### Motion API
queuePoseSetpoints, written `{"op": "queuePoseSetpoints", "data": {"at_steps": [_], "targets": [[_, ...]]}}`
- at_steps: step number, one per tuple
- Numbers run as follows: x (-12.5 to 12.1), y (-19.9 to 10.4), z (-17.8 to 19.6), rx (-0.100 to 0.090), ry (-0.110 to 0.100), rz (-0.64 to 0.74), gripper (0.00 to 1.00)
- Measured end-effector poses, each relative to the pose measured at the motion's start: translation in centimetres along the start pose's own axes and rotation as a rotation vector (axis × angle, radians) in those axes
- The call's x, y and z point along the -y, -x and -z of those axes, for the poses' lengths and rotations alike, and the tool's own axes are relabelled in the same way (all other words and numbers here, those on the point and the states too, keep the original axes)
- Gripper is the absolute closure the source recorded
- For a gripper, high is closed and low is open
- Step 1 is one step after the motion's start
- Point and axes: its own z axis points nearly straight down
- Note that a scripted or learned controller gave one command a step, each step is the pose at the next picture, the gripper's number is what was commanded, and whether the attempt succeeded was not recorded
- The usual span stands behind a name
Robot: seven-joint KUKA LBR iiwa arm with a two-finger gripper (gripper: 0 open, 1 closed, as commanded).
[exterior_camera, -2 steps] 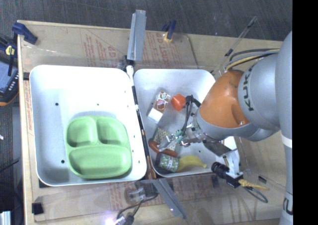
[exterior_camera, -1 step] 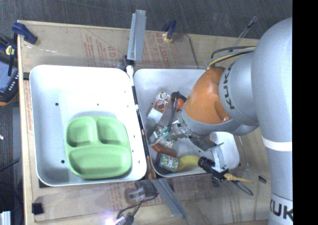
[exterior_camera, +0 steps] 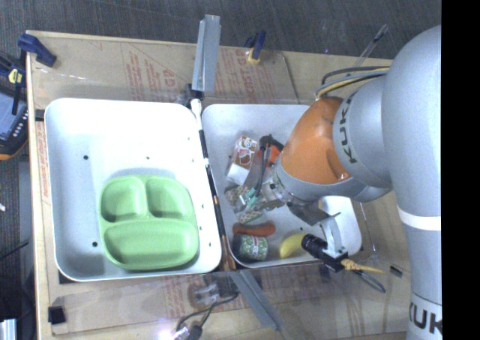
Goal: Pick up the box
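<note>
Camera view. The box (exterior_camera: pixel 244 152) lies in the right bin (exterior_camera: pixel 225 124), toward its far left part, close to the wall shared with the left bin (exterior_camera: pixel 67 128). Its long axis appears to run roughly far to near, with a slight tilt; which end is the top cannot be determined. The box is small, with a reddish-brown and white printed face; the print is too small to read. A white piece sits just beside its near end, and whether that belongs to the box is unclear.

The hand (exterior_camera: pixel 259 181) is low in the right bin, just near of the box and over a speckled packet (exterior_camera: pixel 244 196). Whether its fingers are open or closed cannot be told; the wrist and orange band (exterior_camera: pixel 315 147) cover much of the bin's right half.

Near of the hand lie a red sausage-shaped item (exterior_camera: pixel 253 229), a green round item (exterior_camera: pixel 251 247) and a yellow banana-like item (exterior_camera: pixel 291 245), all partly crowded together. A black fitting overlaps the bin's near right rim.

The left bin holds a green tray (exterior_camera: pixel 148 222) with three compartments, at its near side. Both bins rest on the tabletop (exterior_camera: pixel 135 68).
</note>
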Motion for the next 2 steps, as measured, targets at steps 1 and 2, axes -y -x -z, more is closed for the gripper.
{"op": "queuePoseSetpoints", "data": {"at_steps": [1,2], "targets": [[0.00,-0.01,0.00,0.000,0.000,0.000,0.00],[-0.04,-0.04,0.94,0.000,-0.002,0.005,1.00]]}}
